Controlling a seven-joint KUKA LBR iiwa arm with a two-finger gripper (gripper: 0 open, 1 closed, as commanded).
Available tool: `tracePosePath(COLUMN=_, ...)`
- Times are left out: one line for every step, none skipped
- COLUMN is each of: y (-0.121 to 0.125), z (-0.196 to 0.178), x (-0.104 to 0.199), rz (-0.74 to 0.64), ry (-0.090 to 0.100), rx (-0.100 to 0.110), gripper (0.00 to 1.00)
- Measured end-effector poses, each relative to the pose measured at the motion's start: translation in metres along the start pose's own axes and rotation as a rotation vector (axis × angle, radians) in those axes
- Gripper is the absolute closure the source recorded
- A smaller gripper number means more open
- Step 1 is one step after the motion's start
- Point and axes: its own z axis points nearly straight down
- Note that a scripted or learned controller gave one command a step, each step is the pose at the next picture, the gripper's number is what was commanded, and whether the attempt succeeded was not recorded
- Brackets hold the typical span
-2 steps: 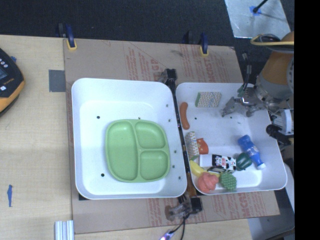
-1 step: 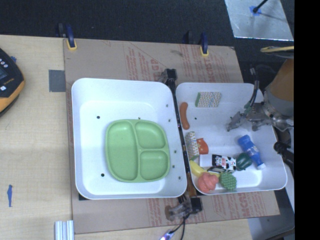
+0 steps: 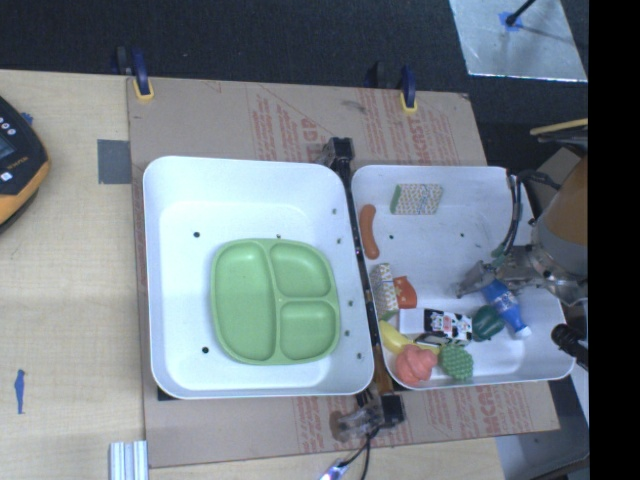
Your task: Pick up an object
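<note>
Grey pincer [image 3: 497,280] low in the right bin [image 3: 450,183] over a blue bottle [image 3: 504,306], grip state unclear.

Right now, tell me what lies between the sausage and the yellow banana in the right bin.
In the camera view, between the sausage and the banana, along the bin's left wall, lie a clear wrapped packet and a small red piece beside it.

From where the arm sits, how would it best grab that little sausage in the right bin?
Probably from straight above, pinching across the narrow middle of the sausage. It lies flat and lengthwise along the left wall of the right bin, away from the other toys, so there seems room around it. Fingers should close across its short width, though the wall-side finger may have little clearance.
</note>
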Motion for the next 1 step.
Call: tracePosePath(y=0.1017, z=-0.0015, x=0.0601, rz=-0.001, ry=0.001, rx=-0.003, gripper=0.0)
